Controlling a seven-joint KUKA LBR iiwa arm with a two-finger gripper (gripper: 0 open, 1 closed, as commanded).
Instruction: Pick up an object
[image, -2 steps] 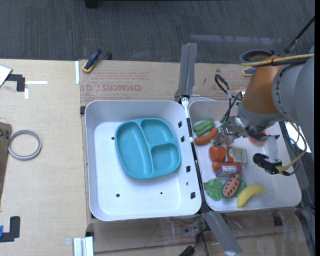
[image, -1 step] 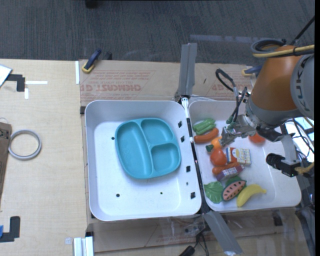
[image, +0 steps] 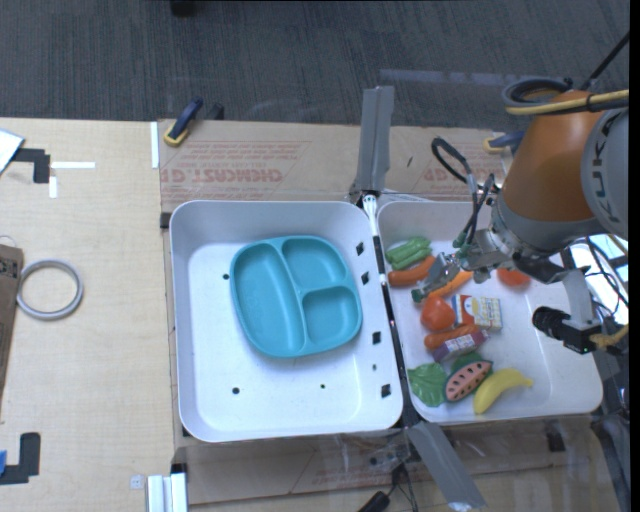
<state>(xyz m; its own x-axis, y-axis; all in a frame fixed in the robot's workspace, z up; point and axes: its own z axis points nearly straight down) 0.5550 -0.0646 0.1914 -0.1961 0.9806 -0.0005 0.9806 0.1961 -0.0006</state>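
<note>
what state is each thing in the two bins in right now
blue divided plate: flat in the left bin, compartments bare
toy food pile: heaped in the right bin
banana: lying loose at the pile's near edge
gripper: low over the pile

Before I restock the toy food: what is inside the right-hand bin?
The right bin holds toy food: a banana, a watermelon slice, a green leaf, a tomato, carrots and a small box. The arm covers the bin's far corner.

End effector (image: 440, 283) hovers over toy food (image: 455, 335).
</note>
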